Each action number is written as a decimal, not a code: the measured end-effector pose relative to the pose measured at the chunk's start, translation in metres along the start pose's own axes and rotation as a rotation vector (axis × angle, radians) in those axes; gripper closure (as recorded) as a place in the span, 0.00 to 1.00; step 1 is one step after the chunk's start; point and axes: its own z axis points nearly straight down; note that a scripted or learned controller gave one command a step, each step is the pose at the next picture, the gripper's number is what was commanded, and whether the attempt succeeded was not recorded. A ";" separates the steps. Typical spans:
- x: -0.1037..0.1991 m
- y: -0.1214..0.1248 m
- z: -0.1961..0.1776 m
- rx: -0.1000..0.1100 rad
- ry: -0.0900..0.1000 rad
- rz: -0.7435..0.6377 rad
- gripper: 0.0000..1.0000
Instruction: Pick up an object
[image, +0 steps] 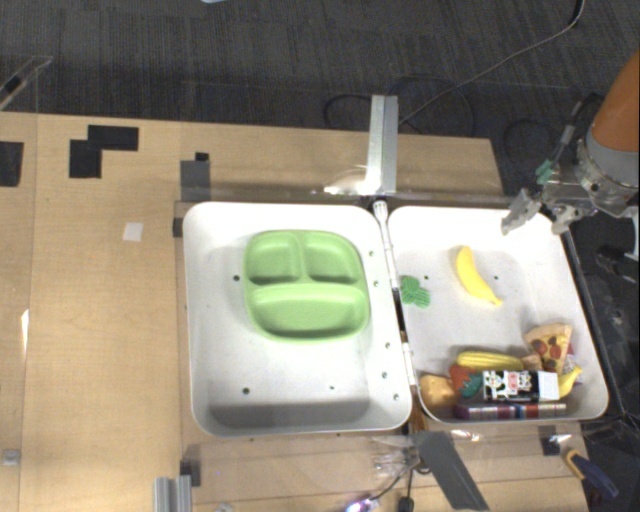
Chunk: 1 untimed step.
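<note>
Gripper (524, 212) hovers, seemingly empty, over right bin's (560, 250) far edge.

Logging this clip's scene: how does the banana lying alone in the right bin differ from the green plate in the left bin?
The banana is yellow, slim and curved; the green plate is broad, with rounded corners and three compartments. The banana is far smaller than the plate. The banana lies on a slant in the right bin near other items; the plate sits alone in the left bin. Both rest flat on a bin floor, apart from the gripper.
</note>
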 end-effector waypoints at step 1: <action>0.038 -0.001 0.119 -0.004 -0.001 -0.082 0.00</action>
